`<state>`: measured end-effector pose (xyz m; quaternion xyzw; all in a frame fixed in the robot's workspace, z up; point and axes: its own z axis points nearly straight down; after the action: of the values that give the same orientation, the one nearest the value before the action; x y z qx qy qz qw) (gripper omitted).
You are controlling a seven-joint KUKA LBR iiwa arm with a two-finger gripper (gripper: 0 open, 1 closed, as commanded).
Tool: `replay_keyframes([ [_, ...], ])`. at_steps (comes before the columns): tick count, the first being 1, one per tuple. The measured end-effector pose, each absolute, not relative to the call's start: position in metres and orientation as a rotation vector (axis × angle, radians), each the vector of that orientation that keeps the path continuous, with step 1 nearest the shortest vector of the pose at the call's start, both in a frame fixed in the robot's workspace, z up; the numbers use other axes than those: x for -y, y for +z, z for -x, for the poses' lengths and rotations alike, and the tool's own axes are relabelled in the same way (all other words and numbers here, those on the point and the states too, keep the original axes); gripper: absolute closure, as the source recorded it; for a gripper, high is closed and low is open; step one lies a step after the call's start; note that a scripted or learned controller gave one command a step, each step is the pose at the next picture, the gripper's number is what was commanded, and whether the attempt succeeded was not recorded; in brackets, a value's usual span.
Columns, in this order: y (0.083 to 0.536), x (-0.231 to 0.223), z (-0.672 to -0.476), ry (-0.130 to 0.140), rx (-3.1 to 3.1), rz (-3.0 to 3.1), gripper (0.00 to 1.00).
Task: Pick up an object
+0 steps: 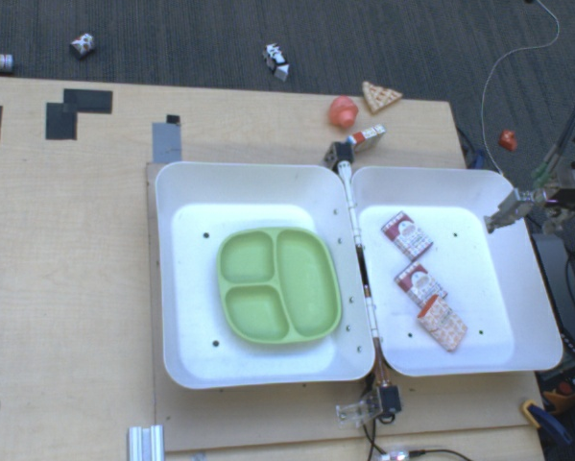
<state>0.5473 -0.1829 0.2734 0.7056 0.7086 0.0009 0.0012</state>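
Note:
Three small packets lie in the right bin (519,301). A red-and-white packet (406,235) is at the upper middle and a second one like it (417,281) sits just below. A paler checked packet (444,326) touches the second packet's lower end. A green three-part plate (279,285) rests in the left bin (169,257). My gripper (506,215) shows as a grey tip over the right bin's upper right rim. It is well to the right of the packets and touches none of them.
Beyond the bins' far edge on the bench lie a red ball (343,111), a toy pizza slice (381,95) and a small red-and-white tube (368,136). Black tape patches (76,110) mark the bench at the far left. Cables hang at the right.

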Motion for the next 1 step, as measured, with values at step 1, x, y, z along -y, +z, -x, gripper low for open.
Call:
replay_keyframes([
  [1,0.1167,0.2059,-0.4865,0.001,-2.223,-2.219,0.0],
])
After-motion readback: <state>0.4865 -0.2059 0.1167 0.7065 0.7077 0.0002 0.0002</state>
